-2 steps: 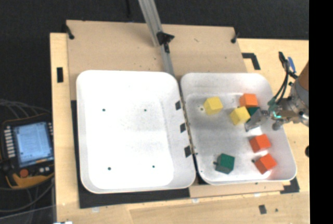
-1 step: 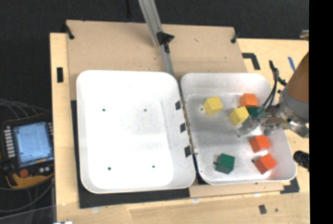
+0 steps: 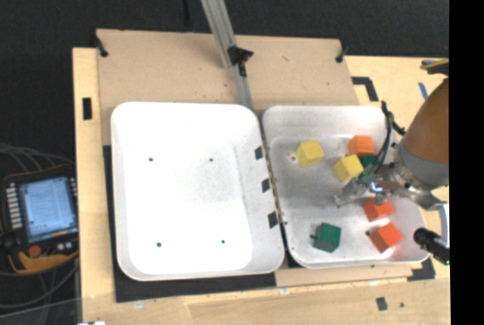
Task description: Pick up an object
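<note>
The right bin (image 3: 302, 255) holds several small blocks. A yellow block (image 3: 309, 153) lies near its back left, and a second yellow block (image 3: 348, 167) sits beside an orange block (image 3: 362, 144). A green block (image 3: 327, 236) rests near the front. Two red-orange blocks (image 3: 378, 208) (image 3: 386, 236) lie at the right. My gripper (image 3: 361, 191) reaches in from the right and hangs low over the middle of this bin, just below the second yellow block and left of the upper red-orange block. Nothing can be seen held in it.
The left bin (image 3: 189, 191) stands beside the right one, with black clips (image 3: 266, 184) along the shared wall. A slanted metal pole (image 3: 215, 6) rises behind the bins. A tablet-like device (image 3: 44, 206) lies off the bench at left.
</note>
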Controlling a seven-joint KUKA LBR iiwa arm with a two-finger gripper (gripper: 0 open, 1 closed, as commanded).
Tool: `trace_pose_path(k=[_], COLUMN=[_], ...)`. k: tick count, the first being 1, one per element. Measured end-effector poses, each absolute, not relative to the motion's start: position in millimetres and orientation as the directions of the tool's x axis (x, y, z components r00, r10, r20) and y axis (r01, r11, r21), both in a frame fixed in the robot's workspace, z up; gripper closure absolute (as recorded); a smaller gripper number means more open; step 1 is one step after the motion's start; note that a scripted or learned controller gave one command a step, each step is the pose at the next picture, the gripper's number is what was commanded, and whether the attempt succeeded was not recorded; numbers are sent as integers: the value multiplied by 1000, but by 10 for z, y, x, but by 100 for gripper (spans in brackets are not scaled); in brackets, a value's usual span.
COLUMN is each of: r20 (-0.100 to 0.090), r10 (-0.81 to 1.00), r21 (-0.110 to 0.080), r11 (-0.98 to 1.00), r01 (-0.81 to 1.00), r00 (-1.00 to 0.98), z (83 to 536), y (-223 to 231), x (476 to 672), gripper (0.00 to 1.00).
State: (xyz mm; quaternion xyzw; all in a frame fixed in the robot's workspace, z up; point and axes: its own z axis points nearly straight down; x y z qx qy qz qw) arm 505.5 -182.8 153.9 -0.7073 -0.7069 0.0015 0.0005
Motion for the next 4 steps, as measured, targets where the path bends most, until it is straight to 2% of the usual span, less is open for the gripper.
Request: trace_pose_path(k=[1,2,3,4], r20=[0,1,-3,-2], r10=[1000,1000,1000,1000], r21=[-2,6,8,7], r11=[0,-6,3,3], r01=[1000,1000,1000,1000], r00=[0,6,-3,-3], z=[1020,1151,1790,2242], y=[-1831,-1837,-1876,-1886], x=[5054,5074,5117,5082], gripper=[0,100,100,100])
